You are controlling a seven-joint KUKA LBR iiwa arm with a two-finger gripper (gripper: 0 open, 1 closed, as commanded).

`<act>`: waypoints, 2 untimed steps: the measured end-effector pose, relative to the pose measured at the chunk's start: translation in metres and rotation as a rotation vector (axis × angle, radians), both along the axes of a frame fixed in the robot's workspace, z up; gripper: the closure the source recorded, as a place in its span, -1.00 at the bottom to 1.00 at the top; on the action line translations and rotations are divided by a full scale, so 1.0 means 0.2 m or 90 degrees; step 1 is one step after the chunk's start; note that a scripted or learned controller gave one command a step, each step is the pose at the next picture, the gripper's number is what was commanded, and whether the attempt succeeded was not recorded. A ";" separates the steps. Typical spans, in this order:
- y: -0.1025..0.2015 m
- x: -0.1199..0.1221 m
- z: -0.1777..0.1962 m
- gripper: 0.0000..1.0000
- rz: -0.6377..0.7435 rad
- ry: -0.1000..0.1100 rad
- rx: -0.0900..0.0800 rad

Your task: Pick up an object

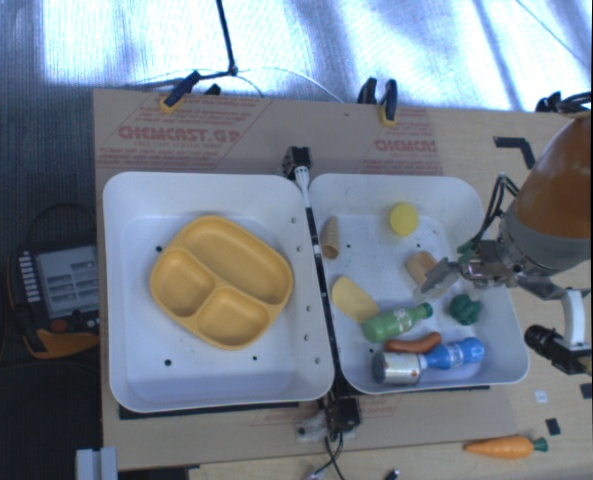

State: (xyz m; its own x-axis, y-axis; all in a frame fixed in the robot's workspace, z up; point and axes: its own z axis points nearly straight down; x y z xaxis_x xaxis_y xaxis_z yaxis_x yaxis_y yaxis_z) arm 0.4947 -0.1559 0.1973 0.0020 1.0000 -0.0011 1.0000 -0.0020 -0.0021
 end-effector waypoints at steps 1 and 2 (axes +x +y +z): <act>0.01 -0.04 -0.38 -1.00 0.001 -0.001 0.001; 0.00 -0.04 -0.50 -1.00 0.001 -0.005 0.000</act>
State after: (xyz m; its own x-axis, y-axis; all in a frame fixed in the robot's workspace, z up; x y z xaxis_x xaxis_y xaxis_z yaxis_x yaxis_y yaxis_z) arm 0.4864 -0.1551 0.0974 -0.0003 1.0000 -0.0018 1.0000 0.0003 0.0052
